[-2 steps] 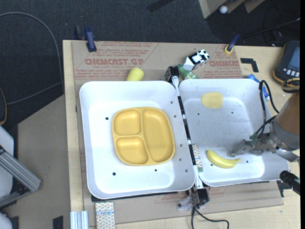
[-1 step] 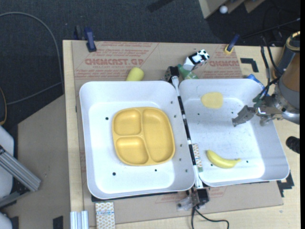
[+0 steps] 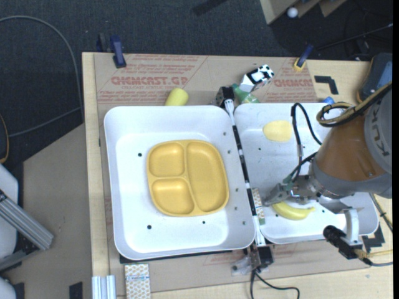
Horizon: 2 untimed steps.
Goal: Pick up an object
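A yellow banana [image 3: 293, 212] lies near the front edge of the right bin [image 3: 269, 154]. My gripper [image 3: 284, 195] is low over that bin, just above and touching or almost touching the banana's upper side. The grey wrist and orange band cover the bin's right part. A pale yellow lemon-shaped object [image 3: 277, 130] rests toward the back of the same bin, apart from the gripper. A yellow divided plate [image 3: 187, 177] sits in the middle of the left bin [image 3: 124, 136].
A small yellow piece [image 3: 177, 96] and a black-and-white object [image 3: 258, 76] lie on the bench behind the bins. Blue clamps [image 3: 116, 51] hold the board's back edge. A black cable [image 3: 298, 132] loops over the right bin beside the arm.
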Each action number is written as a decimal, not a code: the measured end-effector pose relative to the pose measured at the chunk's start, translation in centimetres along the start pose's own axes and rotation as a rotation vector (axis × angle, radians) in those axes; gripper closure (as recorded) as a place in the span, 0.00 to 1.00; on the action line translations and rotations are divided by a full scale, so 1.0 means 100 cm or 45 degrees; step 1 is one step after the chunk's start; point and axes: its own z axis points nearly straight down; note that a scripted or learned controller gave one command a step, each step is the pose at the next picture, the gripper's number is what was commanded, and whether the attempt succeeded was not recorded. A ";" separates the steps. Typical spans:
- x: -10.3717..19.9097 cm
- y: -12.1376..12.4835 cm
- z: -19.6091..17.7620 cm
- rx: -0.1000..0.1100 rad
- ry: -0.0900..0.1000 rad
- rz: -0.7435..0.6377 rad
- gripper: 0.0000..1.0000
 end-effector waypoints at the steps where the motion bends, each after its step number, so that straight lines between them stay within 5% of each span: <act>1: -0.001 0.000 -0.010 -0.003 -0.002 0.001 1.00; 2: 0.086 0.025 -0.100 -0.002 0.001 -0.003 1.00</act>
